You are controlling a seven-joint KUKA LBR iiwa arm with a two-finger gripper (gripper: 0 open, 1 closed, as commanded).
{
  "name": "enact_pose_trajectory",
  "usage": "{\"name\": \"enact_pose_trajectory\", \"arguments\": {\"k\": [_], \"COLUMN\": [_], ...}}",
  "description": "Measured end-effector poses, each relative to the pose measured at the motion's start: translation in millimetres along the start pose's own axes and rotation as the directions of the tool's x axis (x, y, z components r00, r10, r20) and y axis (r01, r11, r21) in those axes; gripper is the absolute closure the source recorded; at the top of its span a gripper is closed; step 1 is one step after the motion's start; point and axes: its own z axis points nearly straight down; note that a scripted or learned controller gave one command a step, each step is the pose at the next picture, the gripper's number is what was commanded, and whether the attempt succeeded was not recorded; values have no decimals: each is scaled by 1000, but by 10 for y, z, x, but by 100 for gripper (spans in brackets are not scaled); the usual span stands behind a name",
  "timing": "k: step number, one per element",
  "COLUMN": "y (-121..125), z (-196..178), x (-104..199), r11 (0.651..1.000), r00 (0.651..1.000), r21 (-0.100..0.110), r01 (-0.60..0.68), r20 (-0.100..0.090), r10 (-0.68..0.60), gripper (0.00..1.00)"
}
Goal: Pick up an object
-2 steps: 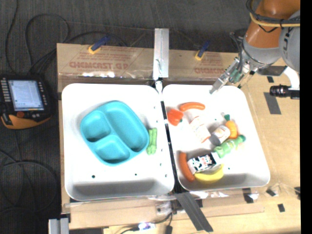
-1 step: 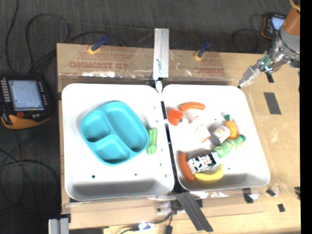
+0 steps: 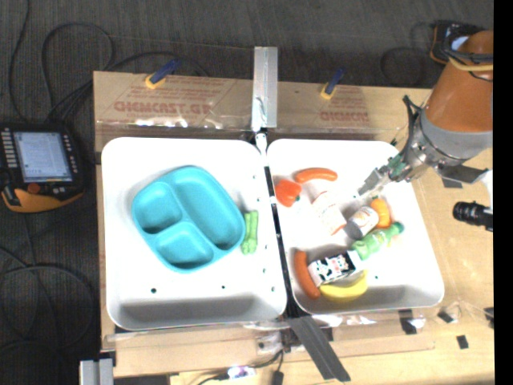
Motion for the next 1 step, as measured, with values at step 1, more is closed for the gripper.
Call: {"name": "enact_pose_trajectory", "arguments": {"k": [1], "y": [220], "z": [-210], "x": [-483], "r11": [992], "r00": [992], "r21": [-1], "r01": [-128], "r20": [1], "r10": [128], "gripper": [100]}}
